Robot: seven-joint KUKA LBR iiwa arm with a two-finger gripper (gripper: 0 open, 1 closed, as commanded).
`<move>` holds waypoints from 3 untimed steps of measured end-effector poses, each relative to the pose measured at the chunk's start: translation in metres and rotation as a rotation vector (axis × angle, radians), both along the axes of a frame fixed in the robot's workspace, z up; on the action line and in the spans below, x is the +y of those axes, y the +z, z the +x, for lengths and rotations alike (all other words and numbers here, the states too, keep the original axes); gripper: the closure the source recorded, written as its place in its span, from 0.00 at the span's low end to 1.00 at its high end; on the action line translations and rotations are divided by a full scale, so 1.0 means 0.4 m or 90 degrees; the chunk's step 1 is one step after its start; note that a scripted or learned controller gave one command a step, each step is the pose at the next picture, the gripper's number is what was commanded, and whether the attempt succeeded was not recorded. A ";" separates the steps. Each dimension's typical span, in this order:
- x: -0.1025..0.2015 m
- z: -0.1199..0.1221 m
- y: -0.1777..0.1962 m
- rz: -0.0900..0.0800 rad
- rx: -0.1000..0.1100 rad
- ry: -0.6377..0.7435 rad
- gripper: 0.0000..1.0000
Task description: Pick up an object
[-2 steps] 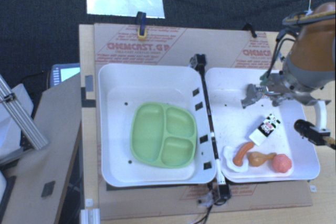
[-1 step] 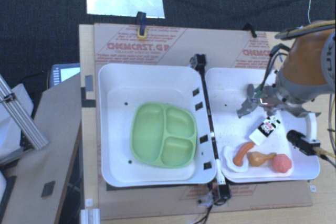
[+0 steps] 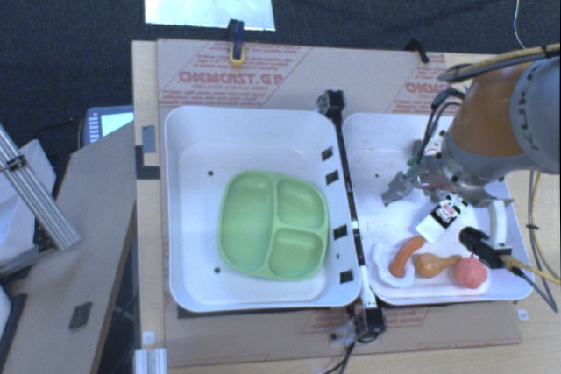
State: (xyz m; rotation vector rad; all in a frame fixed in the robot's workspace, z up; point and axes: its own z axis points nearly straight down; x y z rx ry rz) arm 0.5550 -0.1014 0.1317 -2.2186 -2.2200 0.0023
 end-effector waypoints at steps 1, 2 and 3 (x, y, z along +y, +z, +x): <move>0.001 -0.001 -0.125 0.000 0.000 0.000 0.00; 0.000 0.003 -0.092 -0.001 -0.004 -0.001 1.00; 0.000 0.008 0.015 -0.001 -0.005 0.002 1.00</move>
